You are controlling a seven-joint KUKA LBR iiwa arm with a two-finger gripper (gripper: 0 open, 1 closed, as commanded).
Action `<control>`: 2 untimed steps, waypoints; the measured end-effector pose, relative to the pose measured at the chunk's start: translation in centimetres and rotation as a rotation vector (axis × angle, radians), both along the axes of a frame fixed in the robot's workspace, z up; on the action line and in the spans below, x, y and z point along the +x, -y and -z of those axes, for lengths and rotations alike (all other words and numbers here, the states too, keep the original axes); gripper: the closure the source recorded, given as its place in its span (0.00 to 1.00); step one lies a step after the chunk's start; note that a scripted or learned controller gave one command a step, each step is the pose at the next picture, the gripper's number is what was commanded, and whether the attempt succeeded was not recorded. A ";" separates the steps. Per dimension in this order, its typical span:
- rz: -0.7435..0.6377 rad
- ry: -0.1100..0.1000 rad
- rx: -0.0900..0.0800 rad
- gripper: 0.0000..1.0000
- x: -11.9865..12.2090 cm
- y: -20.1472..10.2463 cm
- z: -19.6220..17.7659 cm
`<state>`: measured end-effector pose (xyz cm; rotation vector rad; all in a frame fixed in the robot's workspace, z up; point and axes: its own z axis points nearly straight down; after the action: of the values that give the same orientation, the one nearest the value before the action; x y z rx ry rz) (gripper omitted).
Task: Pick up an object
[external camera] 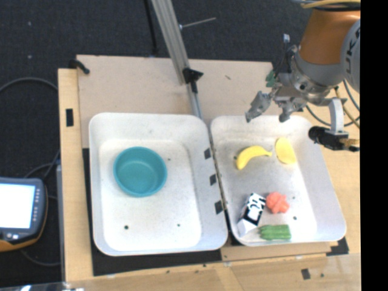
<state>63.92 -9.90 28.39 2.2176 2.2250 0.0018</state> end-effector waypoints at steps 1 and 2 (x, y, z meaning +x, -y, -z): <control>0.000 0.000 0.000 0.00 0.0 0.0 0.0; 0.005 -0.004 -0.003 0.00 -0.4 -0.3 4.4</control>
<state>63.50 -9.61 23.98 2.2229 2.2200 -0.0063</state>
